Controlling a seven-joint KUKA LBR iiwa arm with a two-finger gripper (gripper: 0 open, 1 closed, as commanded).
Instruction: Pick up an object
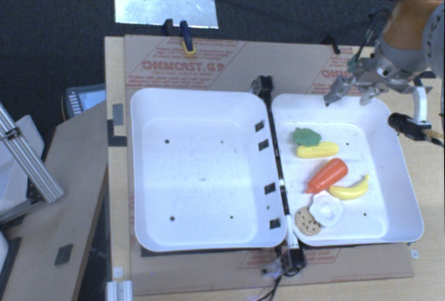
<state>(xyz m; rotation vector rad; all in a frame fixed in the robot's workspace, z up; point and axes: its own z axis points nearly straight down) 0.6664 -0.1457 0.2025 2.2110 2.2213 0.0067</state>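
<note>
Orange carrot (327, 174) well below end effector (352, 94).

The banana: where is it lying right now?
The banana lies in the right bin, touching the orange bottle's lower right side, just above the fried egg.

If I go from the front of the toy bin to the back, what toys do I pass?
Cookie → fried egg → banana → orange carrot → yellow corn → green leafy piece. Beyond the bin's far rim hangs the gripper.
</note>
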